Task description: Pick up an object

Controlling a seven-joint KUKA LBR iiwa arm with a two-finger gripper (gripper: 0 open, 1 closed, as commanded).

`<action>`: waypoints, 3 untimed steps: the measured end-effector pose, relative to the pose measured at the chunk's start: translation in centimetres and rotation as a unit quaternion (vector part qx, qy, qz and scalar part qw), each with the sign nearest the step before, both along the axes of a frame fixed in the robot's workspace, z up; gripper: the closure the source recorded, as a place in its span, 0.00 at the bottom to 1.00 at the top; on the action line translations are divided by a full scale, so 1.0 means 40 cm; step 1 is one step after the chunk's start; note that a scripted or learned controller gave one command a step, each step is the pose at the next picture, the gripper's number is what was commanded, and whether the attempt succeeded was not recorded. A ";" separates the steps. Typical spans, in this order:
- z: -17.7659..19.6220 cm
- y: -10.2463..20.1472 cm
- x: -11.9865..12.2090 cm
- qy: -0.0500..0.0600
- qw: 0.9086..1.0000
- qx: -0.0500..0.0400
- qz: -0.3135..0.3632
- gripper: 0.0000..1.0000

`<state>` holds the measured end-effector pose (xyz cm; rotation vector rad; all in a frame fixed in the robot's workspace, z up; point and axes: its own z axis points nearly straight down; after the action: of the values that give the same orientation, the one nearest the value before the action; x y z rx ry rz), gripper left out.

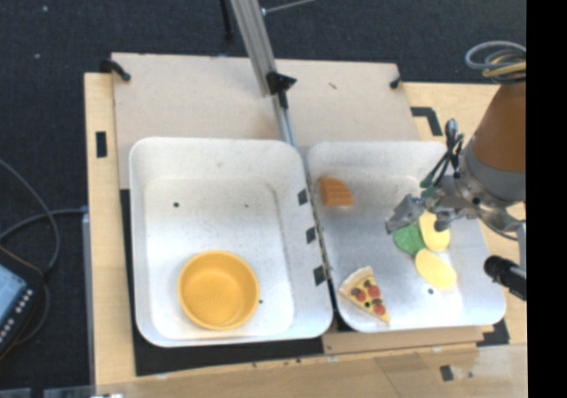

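Observation:
My gripper (422,219) hangs low over the right part of the right bin (372,166). Its fingers stand apart, open, with nothing gripped between them. One finger reaches left above a green piece (408,238); the other lies over a pale yellow piece (433,233). A second yellow piece (436,270) sits just in front of them. A pizza slice (366,292) lies at the bin's front left. An orange-brown block (336,192) rests near the bin's back left. Part of the green piece is hidden under the gripper.
A yellow bowl (218,289) stands in the front of the left bin (213,166). A slanted metal pole (257,33) rises from the back between the bins. The arm's orange band (505,126) fills the right side above the bin.

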<state>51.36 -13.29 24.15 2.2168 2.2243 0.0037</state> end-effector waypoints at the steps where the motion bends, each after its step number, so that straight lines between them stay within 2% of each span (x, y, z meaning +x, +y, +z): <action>1: 0.000 0.000 0.000 0.000 1.000 0.000 -0.001 0.00; 3: -0.269 0.020 0.013 0.001 1.000 0.000 -0.003 0.00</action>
<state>51.87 -12.51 13.39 2.2242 2.2180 0.0004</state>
